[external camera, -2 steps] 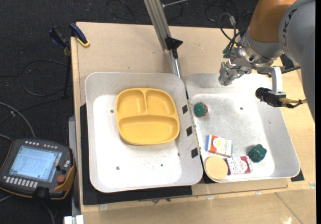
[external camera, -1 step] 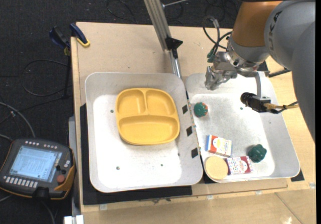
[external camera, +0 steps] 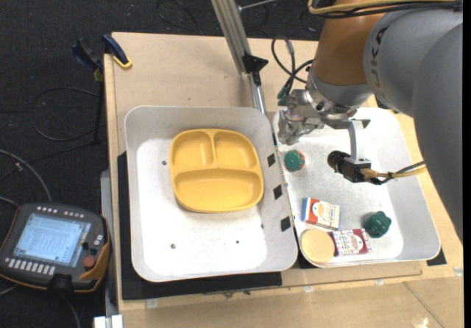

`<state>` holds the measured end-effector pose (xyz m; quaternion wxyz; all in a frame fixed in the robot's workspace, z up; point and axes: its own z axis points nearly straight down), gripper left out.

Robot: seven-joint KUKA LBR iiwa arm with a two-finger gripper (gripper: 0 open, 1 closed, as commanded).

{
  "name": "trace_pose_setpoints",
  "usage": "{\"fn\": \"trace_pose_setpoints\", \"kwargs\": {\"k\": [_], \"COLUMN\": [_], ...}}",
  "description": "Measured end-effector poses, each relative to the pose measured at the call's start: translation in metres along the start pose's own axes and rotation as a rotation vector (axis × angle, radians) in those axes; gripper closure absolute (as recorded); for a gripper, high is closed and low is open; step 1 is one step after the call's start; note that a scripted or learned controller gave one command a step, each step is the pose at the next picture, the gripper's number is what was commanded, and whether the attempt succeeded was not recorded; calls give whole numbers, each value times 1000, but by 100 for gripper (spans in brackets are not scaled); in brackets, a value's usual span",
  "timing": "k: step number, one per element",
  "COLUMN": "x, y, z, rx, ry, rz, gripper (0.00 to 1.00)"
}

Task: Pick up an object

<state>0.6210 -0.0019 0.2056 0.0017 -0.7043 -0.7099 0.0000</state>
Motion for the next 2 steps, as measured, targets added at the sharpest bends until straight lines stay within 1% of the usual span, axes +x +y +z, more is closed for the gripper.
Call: {"fn": "trace_pose_setpoints", "kwargs": {"k": [1,2], "x": [47,91], "y": [-22,-48], "z": [2,-20], "rx": [1,-2], "ry": [-1,0], "rz": [0,0], "gripper": [100,100]}}
